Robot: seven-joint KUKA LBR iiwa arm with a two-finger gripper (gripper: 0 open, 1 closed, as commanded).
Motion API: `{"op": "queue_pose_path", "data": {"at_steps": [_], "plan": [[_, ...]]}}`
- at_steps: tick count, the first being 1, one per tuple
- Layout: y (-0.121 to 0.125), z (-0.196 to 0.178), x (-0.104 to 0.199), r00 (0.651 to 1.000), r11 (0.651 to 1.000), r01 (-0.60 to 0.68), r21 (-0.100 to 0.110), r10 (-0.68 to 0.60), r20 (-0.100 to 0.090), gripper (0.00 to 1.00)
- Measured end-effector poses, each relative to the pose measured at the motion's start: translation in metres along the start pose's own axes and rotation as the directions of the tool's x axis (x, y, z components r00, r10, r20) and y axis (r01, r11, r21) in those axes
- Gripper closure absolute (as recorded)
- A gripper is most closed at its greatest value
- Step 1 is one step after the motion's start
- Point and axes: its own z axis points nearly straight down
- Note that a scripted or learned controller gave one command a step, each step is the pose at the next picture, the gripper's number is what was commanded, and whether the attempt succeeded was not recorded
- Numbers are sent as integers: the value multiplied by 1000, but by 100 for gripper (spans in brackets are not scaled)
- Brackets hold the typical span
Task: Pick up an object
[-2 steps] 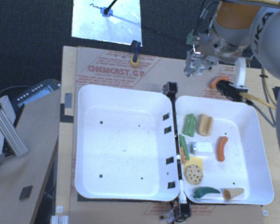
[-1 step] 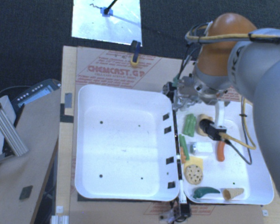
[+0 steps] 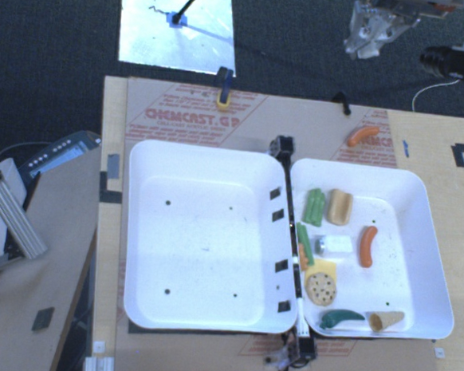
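Observation:
The right white bin (image 3: 432, 236) holds several toy foods: a green pea pod (image 3: 316, 206), a tan bread roll (image 3: 340, 206), a red sausage (image 3: 367, 246), a small white block (image 3: 337, 245), a round cookie (image 3: 321, 288) on a yellow slice, a dark green pepper (image 3: 341, 317) and a tan cone (image 3: 387, 319). An orange sausage (image 3: 363, 136) lies on the bench behind that bin. My gripper (image 3: 370, 35) hangs high over the dark floor beyond the bench's far right edge, well away from every object.
The left white bin (image 3: 203, 242) sits beside the right one, with black clips (image 3: 281, 217) along their shared wall. A yellow clamp (image 3: 223, 100) stands at the bench's back edge. A shiny metal sheet (image 3: 177, 24) lies on the floor at the far left.

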Motion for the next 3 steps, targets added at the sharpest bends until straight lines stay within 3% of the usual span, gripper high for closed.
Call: {"op": "queue_pose_path", "data": {"at_steps": [1,2,3], "plan": [[-42,140,9,1000,999,-6,35,6,1,100],[-37,294,-21,1000,999,-8,34,8,3,100],[-6,339,10,1000,1000,-1,21,1,0,100]]}}
